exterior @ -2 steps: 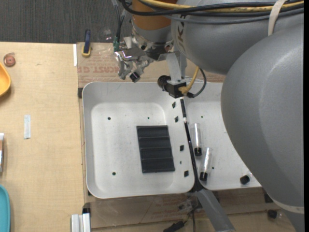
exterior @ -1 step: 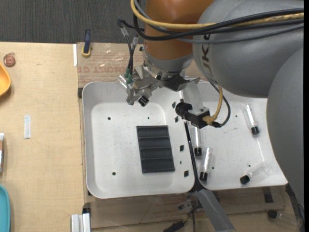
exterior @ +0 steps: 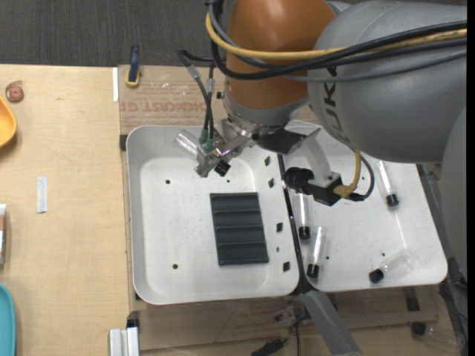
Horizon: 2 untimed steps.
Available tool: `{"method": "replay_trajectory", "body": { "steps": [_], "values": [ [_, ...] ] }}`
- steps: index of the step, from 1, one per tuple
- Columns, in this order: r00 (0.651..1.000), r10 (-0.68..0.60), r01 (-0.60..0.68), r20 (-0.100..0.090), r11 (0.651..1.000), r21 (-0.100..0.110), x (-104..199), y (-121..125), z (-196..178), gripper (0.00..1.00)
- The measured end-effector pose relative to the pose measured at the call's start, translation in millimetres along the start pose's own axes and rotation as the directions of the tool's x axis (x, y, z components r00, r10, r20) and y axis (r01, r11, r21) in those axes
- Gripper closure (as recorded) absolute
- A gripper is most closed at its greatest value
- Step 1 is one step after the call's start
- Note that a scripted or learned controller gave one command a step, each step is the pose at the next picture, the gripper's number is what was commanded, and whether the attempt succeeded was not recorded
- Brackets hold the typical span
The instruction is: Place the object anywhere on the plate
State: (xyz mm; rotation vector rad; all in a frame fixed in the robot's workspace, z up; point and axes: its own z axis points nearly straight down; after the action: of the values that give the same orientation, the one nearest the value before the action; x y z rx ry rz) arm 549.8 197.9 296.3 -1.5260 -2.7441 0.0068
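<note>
Clear tube point(exterior: 188, 144) with a dark end, seen from my remote station, sits right at the tip of the pincer point(exterior: 211, 156), slanting from upper left to lower right across it. The blur there means I cannot tell whether the pincer is wide, narrow or clamped on the tube. Both are over the far part of the left bin point(exterior: 134, 221), near its back wall. The black ribbed plate point(exterior: 239, 228) lies flat in the middle of that bin, nearer the camera than the pincer and apart from the tube. The arm's orange band point(exterior: 274, 28) looms over the bins' shared edge. Four more black-capped tubes point(exterior: 388, 185) lie scattered in the right bin point(exterior: 433, 236). Bare wooden worktop point(exterior: 67, 169) stretches away left of the bins.
</note>
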Motion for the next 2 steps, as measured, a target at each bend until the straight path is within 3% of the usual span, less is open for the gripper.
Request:
{"method": "replay_trajectory", "body": {
  "steps": [1,2],
  "values": [
    [0.999,-0.053,0.053,0.001,0.999,-0.002,-26,49,61,1.0],
    [0.995,-0.103,0.103,0.0,0.995,-0.002,-25,61,133,1.0]
  ]
}}
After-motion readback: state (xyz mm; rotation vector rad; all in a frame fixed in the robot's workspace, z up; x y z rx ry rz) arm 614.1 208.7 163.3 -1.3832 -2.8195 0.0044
